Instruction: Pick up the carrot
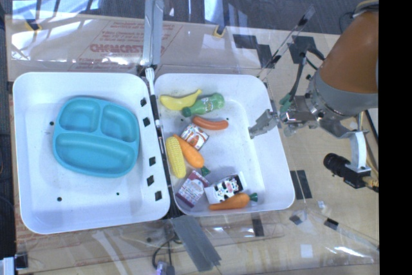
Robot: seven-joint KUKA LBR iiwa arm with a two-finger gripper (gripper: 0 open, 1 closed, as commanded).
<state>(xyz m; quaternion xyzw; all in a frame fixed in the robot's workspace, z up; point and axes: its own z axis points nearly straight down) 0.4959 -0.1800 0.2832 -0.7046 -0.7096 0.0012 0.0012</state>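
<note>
In the right bin [273, 158], an orange carrot [190, 152] lies slanted at the middle left, its green tip pointing to the lower right, touching a yellow corn cob [174, 156]. A second carrot [230, 202] lies along the bin's front wall with its green top to the right. My gripper [261, 124] hangs over the right rim of that bin, well to the right of the first carrot and above the second one. I see nothing in it.
The right bin also holds a yellow banana [179, 100], a green bottle [206, 104], an orange-red sausage [210, 123], a small can [194, 136] and two packets [224, 187]. A blue divided plate [96, 136] lies in the left bin [26, 203].
</note>
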